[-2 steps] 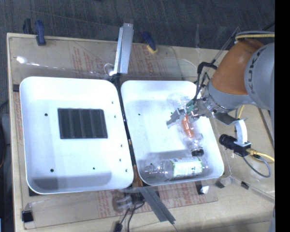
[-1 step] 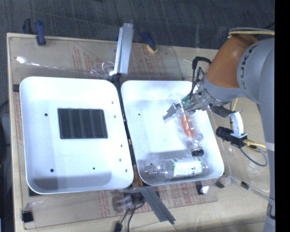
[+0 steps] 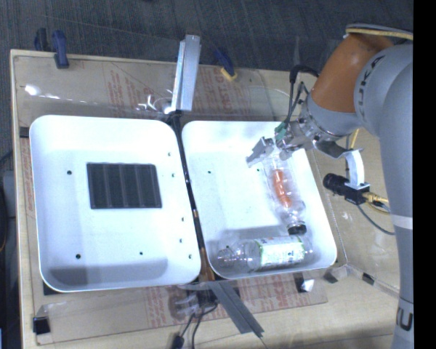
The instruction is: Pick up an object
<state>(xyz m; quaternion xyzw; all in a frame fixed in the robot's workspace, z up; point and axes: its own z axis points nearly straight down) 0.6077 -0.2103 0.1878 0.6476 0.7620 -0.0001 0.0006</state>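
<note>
In the right bin [image 3: 203,195] a clear plastic bottle with orange contents [image 3: 283,188] lies along the right wall, its black cap [image 3: 296,229] pointing toward the front. A second clear bottle with a green and white label [image 3: 267,253] lies on its side along the front wall. A dark grey ribbed rectangular block [image 3: 123,185] lies flat in the middle of the left bin [image 3: 51,231]. My gripper [image 3: 264,151] hangs over the back right part of the right bin, right at the far end of the orange bottle. Nothing is seen held in it.
A grey metal post [image 3: 187,71] stands behind the seam between the bins. Blue clamps [image 3: 58,46] hold the bench's back edge. A metal bar [image 3: 232,313] juts out at the front. The arm [image 3: 363,78] crosses the right bin's back right corner.
</note>
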